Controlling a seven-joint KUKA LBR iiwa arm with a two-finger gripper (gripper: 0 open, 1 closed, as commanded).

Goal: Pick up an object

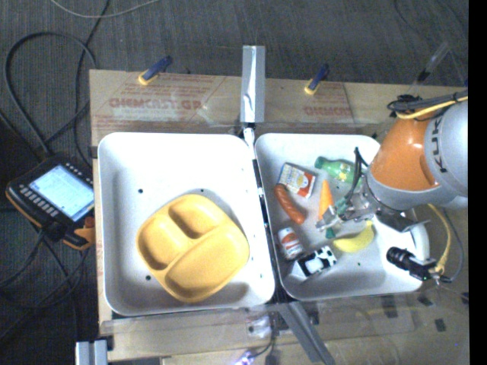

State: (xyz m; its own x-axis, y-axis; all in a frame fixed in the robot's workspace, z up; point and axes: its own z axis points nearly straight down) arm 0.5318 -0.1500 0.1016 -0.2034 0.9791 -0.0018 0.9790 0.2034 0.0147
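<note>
One gripper [339, 216] to watch, and it's low inside the right bin [396, 284], down among the clutter. Whether it is spread or closed I cannot tell from up here, it's a dark tangle of metal against the white floor, and nothing can be seen caught in it. Nearest thing out: the yellow banana [355, 239], lying just beside the gripper on the near side, towards the bin's front wall, its long axis running roughly across the bin. Just on the far-left side sits a thin orange stick [326, 196], standing nearly lengthwise, also close in. My call is that the banana is the likelier target (it's the closest), so the coming move turns on a small shift towards the front wall and a grip across the banana's narrow width, not along it. Further out: a green bottle [335, 167] near the back wall, a small carton [297, 179] beside it, a carrot [290, 204] slanting along the left wall, a can [290, 243] below that, and a black-and-white toy [316, 261] at the front. The arm [407, 162] looms over the bin's right side. Well apart, the left bin [122, 166] holds a yellow divided plate [194, 247].
</note>
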